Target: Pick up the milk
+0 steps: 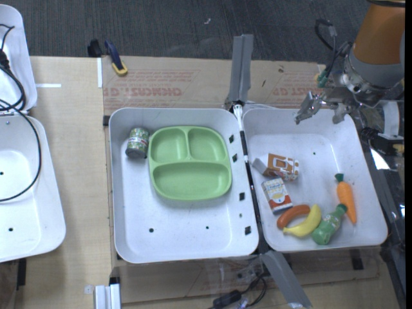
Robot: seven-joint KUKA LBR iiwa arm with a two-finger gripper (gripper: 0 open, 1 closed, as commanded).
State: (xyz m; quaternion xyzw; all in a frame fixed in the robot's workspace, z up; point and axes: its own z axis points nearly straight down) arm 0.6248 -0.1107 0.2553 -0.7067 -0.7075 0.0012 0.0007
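Grey metal fingers (306,112) of my hand (324,110) are spread wide apart, and nothing is between them. My hand hangs over the 12 o'clock rim of the right bin (367,172) and touches none of the toys.

The top of my arm, with its orange band (380,28), is cut off at the picture's edge. The print on the two little cartons is too small for me to read. I take the white carton with the red end to be the milk (277,194), but I am not sure. It lies flat near the middle of the right bin, a bit toward 7 o'clock, well apart from my hand.

A brown carton (283,166) lies just beside the milk at 12 o'clock. A red sausage (291,215) and a banana (306,223) sit close at its 5 o'clock side. Past them lie a green bottle (329,228) and a carrot (347,199), toward 4 o'clock.

In the left bin (174,237) sit a green plate (190,163) and, at its 9 o'clock, a small jar (136,142).
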